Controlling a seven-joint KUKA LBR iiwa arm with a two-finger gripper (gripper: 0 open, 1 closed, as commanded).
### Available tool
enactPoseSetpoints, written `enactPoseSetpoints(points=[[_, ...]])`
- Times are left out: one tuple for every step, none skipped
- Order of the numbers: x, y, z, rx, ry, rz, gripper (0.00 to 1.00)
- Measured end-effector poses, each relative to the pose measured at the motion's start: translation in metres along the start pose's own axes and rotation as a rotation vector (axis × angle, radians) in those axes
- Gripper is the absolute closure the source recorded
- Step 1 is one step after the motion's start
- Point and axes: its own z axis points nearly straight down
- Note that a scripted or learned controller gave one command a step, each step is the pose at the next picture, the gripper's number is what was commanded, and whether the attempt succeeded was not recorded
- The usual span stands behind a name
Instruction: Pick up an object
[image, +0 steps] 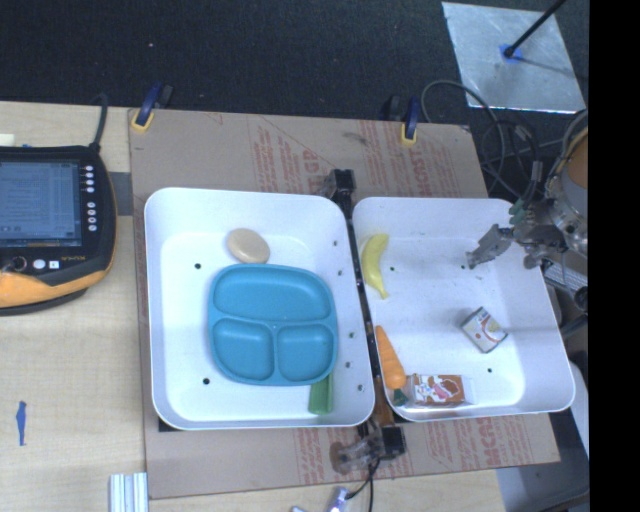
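At far left we see a pendant (45, 225) on the bench, its screen lit; the text is too small for us to read. The brown board (300, 150) under the bins carries red print, also illegible. In the left bin (165, 300) we note a beige oval (247, 245) touching the top edge of a blue divided plate (272, 323), and a green piece (320, 397) at the plate's lower right. In the right bin (530, 385), along its left wall, lie a yellow banana (374, 263) and, lower, an orange carrot (390, 358). A small carton (437, 389) with red-and-white print lies by the front wall; we cannot read its label. A small grey box (483, 329) sits mid-bin, tilted. The gripper (500, 243) hangs over the bin's upper right, above bare floor; we cannot tell how its fingers stand, and we see nothing held.
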Motion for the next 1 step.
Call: enactPoseSetpoints(points=[[-0.0273, -0.0493, 0.1053, 0.002, -0.001, 0.000, 0.00]])
